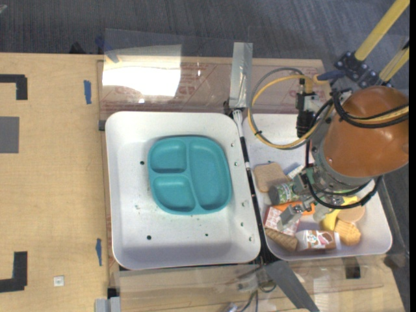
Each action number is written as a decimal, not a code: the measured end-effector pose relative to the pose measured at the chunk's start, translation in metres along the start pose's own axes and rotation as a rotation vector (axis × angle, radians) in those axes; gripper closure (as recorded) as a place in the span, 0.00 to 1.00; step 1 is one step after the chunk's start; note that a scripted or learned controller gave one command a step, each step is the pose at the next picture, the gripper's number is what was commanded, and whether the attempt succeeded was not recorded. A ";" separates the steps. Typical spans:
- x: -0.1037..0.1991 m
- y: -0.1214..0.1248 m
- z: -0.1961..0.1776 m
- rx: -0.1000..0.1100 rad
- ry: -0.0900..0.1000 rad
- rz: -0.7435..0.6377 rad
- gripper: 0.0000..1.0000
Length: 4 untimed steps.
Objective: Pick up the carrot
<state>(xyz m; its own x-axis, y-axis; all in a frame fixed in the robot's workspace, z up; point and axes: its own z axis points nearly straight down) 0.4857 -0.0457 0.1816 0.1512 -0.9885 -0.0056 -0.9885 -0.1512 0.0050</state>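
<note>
Arm [361, 142] lowered into the right bin [383, 242], over the carrot [305, 208] amid crowded food items. Gripper [311, 197] state cannot be told. Teal tray [190, 174] lies in the left bin [123, 194].

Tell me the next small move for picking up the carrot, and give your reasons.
Probably a short, slow descent straight down. The arm hangs over the right bin, and its claw sits low among the crowded toy food, next to a small orange piece that may be the carrot. The arm hides much of the pile.
</note>
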 end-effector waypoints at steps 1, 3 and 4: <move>0.051 -0.027 0.070 0.009 0.004 -0.242 0.00; 0.054 -0.001 0.075 0.050 0.025 0.161 0.00; 0.051 -0.007 0.074 0.056 0.026 -0.065 0.00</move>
